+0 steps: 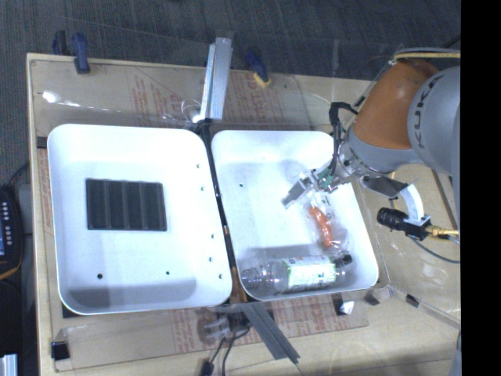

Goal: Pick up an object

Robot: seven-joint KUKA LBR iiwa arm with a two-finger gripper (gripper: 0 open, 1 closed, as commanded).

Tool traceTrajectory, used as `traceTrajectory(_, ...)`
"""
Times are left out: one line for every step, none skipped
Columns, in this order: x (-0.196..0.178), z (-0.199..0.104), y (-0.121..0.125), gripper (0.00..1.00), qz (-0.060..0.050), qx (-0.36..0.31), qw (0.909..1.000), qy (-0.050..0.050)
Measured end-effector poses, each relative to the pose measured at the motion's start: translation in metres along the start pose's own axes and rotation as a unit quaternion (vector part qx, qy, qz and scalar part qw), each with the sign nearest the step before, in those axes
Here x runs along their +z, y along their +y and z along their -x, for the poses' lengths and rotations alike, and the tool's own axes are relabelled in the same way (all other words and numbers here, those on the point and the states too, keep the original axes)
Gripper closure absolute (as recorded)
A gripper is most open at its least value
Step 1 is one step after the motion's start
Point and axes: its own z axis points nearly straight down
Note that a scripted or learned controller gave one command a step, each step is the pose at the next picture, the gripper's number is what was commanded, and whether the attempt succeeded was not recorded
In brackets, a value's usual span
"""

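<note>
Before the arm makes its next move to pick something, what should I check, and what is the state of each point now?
1. Tool over the right bin: ok.
2. Things to pick in that bin: ok, a bottle lying along the near wall and an orange item by the right wall.
3. Tool already holds something: cannot tell.
4. Room around the bottle: not ok, it lies against the wall.
5. Orange item free of the bottle: cannot tell, a clear wrapper reaches toward the cap.
6. Dark tray in the left bin, away from the arm: ok.

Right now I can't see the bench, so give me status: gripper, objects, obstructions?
Gripper low over right bin, beside orange object. Plastic bottle lies along near wall. Dark tray in left bin. Nothing blocking.
</note>
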Motion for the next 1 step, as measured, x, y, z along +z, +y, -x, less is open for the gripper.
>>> traceTrajectory(0.0080, 0.0041, 0.0086, 0.00, 0.001, -0.011, 0.9999, -0.001)
